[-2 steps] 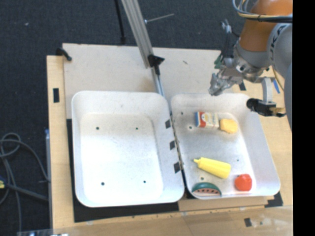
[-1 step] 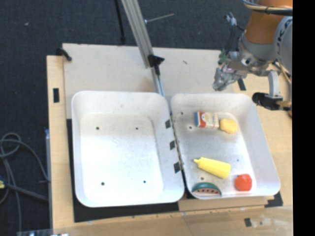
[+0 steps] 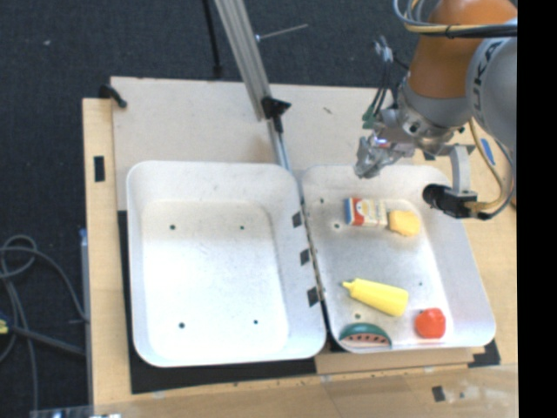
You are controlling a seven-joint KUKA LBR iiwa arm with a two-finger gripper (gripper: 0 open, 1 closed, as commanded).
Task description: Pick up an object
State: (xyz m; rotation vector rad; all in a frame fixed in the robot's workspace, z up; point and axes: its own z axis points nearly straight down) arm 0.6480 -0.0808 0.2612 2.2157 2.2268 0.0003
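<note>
The right bin [image 3: 452,259] holds a small carton with a red, white and blue label [image 3: 364,212], a yellow chunk [image 3: 404,224] touching its right end, a yellow squeeze bottle [image 3: 377,295] lying on its side, a red tomato-like ball [image 3: 430,323] and a watermelon slice [image 3: 365,336] at the front rim. My gripper [image 3: 371,161] hangs over the bin's back rim, above and a little behind the carton. I see nothing between its fingers.
The left bin [image 3: 209,264] lies beside the right one. A slanted metal post [image 3: 248,55] with a black clamp rises behind the two bins. A black fitting [image 3: 448,200] sits at the right bin's back right rim. Cables lie on the floor at left.
</note>
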